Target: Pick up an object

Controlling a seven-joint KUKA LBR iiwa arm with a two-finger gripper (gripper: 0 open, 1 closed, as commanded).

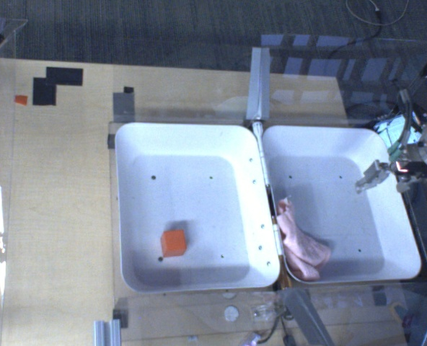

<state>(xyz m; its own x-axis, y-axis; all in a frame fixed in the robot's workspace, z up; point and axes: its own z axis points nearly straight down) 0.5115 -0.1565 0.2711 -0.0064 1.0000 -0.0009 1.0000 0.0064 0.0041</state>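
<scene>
Poised above the right bin's (pixel 386 193) far-right side, near the rim — the gripper (pixel 378 175), fingers seemingly spread with nothing between them, though small and hard to read at this range. Pink cloth (pixel 300 245) slumped against the right bin's left wall, near the front corner; orange block (pixel 174 243) alone on the left bin's (pixel 134 193) floor, toward the front-left. Likely still a hover before descent, no target committed. Open floor all round the block for a straight drop; cloth crowded by the wall — tighter room on that side.
</scene>
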